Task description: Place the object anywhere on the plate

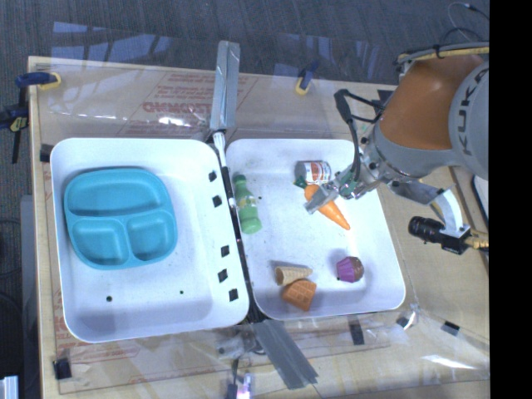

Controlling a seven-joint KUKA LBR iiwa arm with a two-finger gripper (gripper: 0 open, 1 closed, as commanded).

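— What could we not make out?

— The arm's upper body ran off the right edge, and the hand was small and blurred. We could not tell how it was set. Part of the carrot lay under it.

— And where did we find the carrot against the hand?

— In the right bin, touching the hand's tip or directly beneath it, orange point aimed down and right. We could not tell whether it was gripped. A small can lay just beside it, above.

— The plate?

— The blue divided plate sat in the left bin, well apart. We also saw a green bottle, an ice-cream cone, an orange lump and a purple object.
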